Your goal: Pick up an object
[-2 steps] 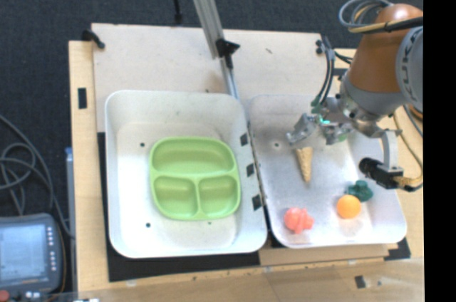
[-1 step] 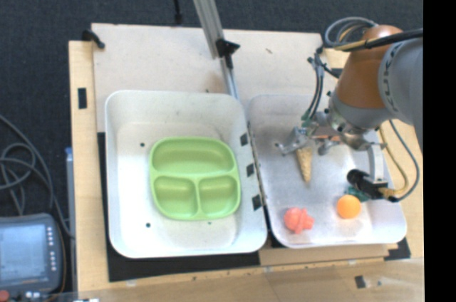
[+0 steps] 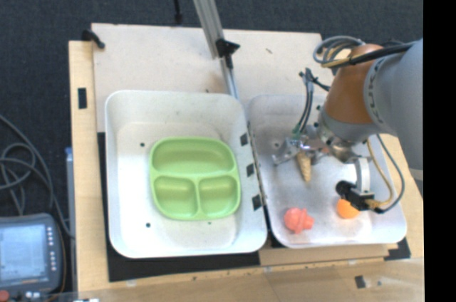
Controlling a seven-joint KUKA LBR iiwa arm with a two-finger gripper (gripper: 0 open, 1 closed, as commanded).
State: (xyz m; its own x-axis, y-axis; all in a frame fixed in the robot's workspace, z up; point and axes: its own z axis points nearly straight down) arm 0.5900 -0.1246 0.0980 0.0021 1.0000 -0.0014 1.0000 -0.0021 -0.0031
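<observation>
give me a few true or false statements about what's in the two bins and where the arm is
1. The green divided plate lies in the left bin. True.
2. The pink object sits in the same bin as the plate. False: it lies in the right bin.
3. The gripper is over the right bin. True.
4. The orange object is left of the pink one. False: it lies to its right.
5. The plate has three compartments. True.

Green divided plate [image 3: 194,177] sits in the left white bin [image 3: 121,122], a small monitor [image 3: 27,255] rests low left beside the bench [image 3: 142,51].
</observation>
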